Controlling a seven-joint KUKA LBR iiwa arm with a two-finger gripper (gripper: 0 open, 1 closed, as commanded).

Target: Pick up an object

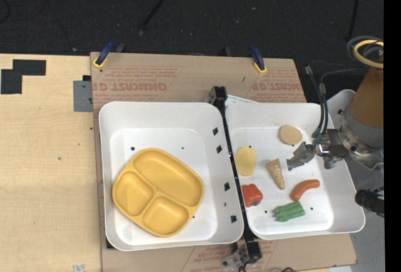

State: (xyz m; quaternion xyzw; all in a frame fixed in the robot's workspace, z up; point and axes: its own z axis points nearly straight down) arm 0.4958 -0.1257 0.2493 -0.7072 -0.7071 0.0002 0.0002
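Looking down from the camera view, we see the gripper [302, 158] over the right bin [341, 227], reaching in from the right edge. Its fingers look slightly spread, with nothing between them. No grasp yet, as far as we can judge.

Candidate objects, all in the right bin:
- tan round piece [290, 135], just up-left of the gripper
- cone-shaped piece [276, 173], just left and below
- orange sausage-shaped piece [305, 188], below the gripper
- green piece [289, 212], near the front wall
- red piece [252, 195] and pale yellow piece [245, 161], close to the divider [227, 158]

Our take on doing this step well: we go for the cone or the orange sausage. Both are nearest and sit apart from their neighbours, so the fingers get room on each side. We close across the narrow axis, not along the length. We skip the red and yellow pieces: they sit too close to the wall, so a finger likely clips the rim. We descend straight and centre before closing, since the small rounded toys will probably squirt out if pinched off-centre.

Surface and room: the left bin [113, 120] holds a yellow sectioned plate [158, 191]. Both bins sit on a cardboard sheet [188, 79], clamped at the back with two blue-and-yellow clamps [102, 57], on a light wood bench [44, 164]. Dark floor with cables lies behind.
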